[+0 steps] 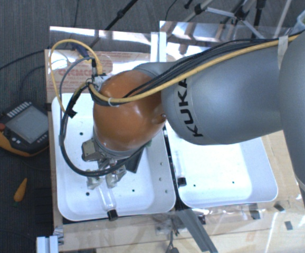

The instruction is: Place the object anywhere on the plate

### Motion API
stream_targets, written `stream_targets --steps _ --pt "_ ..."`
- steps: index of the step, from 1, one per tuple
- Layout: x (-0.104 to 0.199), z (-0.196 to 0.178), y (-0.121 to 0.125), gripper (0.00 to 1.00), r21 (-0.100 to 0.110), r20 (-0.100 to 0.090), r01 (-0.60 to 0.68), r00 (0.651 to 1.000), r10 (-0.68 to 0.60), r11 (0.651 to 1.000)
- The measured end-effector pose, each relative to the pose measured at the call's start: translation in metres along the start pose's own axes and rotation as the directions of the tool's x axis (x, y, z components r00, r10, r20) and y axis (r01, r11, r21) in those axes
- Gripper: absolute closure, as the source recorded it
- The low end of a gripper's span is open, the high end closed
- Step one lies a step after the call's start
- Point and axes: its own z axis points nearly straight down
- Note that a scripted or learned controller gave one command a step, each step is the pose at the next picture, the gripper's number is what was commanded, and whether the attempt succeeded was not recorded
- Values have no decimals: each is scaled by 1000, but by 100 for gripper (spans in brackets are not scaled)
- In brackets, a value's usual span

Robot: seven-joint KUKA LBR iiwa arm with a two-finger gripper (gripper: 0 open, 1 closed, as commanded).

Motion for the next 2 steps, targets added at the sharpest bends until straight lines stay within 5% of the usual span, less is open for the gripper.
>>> stream_targets --steps 1,2 --pt "4 -128 0 100 1 1 261 965 -261 965" --pt "-5 -22 -2 100 -4 3 584 812 -584 812"
